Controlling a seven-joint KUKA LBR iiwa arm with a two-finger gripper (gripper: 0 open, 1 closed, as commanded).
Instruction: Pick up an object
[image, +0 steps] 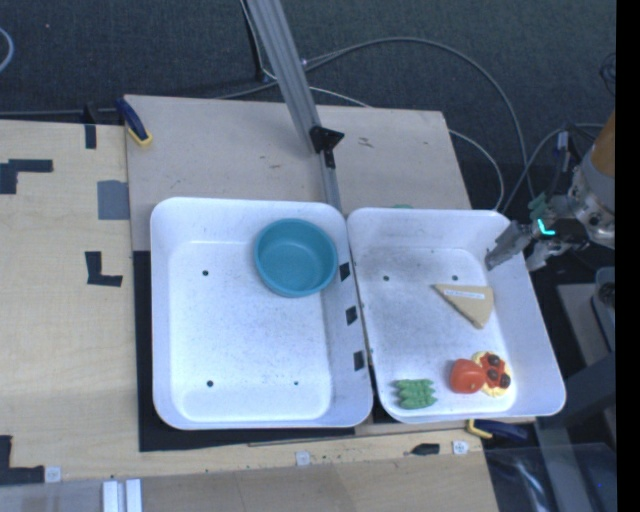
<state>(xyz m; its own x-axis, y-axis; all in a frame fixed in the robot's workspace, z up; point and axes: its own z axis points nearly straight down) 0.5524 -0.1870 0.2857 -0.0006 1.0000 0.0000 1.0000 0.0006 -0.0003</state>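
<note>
A blue bowl (295, 257) stands upright in the back of the left bin (190, 330). In the right bin (400, 300) lie a tan wedge-shaped slice (467, 302), a red and yellow toy food piece (478, 374) and a small green leafy piece (414, 393). My gripper (522, 250) hangs over the right bin's far right rim, up and to the right of the tan wedge. It is open, with nothing between its fingers.
A grey metal pole (300, 90) slants down from the back to the seam between the bins. Cables (480, 110) loop over the dark floor behind. Tan board with black tape marks (60, 260) lies to the left.
</note>
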